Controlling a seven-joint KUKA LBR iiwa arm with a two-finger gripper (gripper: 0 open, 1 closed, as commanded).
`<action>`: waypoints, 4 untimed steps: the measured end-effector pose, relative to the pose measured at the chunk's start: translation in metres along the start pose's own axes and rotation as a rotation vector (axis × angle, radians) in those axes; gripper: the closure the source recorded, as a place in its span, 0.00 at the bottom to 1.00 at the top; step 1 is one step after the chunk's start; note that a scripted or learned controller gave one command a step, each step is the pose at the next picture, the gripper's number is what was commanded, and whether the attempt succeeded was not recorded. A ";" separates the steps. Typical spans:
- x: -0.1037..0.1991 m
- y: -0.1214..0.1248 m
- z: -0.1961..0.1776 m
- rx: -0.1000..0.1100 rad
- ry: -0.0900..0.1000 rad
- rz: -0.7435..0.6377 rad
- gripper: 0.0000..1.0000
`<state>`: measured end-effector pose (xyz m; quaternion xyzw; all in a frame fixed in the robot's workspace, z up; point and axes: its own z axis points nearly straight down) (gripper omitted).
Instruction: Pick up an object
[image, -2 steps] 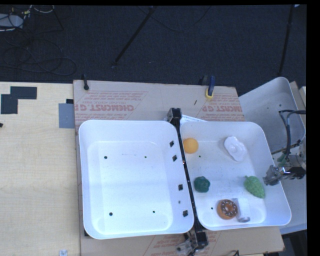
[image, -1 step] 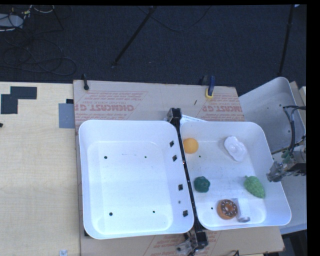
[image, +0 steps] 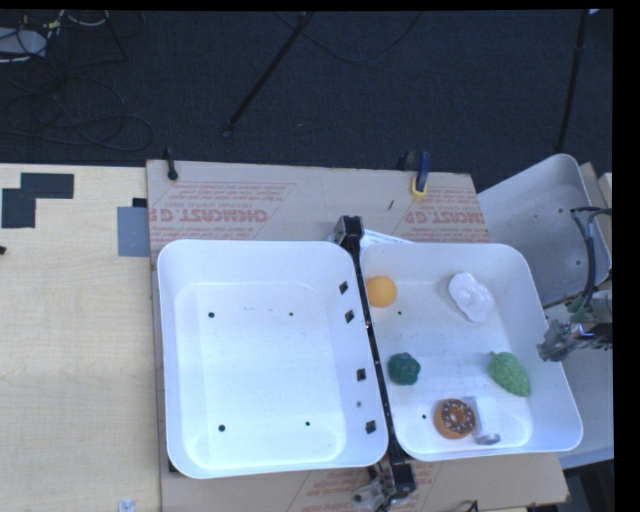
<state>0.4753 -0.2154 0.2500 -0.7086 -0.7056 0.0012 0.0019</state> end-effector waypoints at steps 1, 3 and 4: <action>-0.001 0.000 -0.010 0.000 0.000 0.001 1.00; -0.002 0.000 -0.028 0.002 0.000 -0.001 1.00; 0.004 -0.002 0.100 0.010 0.006 -0.004 1.00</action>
